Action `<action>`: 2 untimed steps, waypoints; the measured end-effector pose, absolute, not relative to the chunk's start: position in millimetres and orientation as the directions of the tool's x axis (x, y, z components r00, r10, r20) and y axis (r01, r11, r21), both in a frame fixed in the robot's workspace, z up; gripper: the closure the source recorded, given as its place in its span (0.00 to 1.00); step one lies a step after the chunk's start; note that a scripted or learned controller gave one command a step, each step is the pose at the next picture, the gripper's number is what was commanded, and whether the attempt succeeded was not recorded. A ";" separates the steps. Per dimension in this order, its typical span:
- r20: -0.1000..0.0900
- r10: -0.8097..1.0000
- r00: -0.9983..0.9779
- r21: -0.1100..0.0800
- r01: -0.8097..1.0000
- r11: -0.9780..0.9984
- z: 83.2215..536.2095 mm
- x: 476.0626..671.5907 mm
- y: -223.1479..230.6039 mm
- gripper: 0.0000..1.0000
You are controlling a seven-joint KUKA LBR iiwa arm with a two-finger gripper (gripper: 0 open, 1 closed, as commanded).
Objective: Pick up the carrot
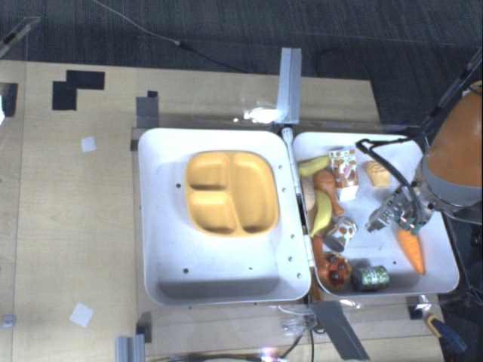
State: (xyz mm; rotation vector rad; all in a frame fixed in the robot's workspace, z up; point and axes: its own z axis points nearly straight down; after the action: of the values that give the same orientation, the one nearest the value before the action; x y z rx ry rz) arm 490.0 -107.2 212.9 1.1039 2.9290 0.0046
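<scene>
While the pale wooden bench carries two shallow white plastic bins, the left bin holds a smooth yellow plate with three compartments. Over the right bin the grey arm with its orange band ends in a metallic tool, and I cannot tell how far it is open. A tapered orange carrot lies just below the tool, pointing toward the near wall. Nearby are curved yellow bananas and a small green can.
</scene>
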 end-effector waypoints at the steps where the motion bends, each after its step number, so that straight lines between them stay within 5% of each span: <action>1: -0.005 0.077 -0.997 0.000 0.077 0.997 106.9 504.9 -140.8 1.00; 2: -0.016 0.050 -0.999 -0.005 0.050 0.999 90.6 491.5 -207.5 1.00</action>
State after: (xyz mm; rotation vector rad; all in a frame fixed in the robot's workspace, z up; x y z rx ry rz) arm 491.5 -207.5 90.6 0.0782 3.1249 -0.0080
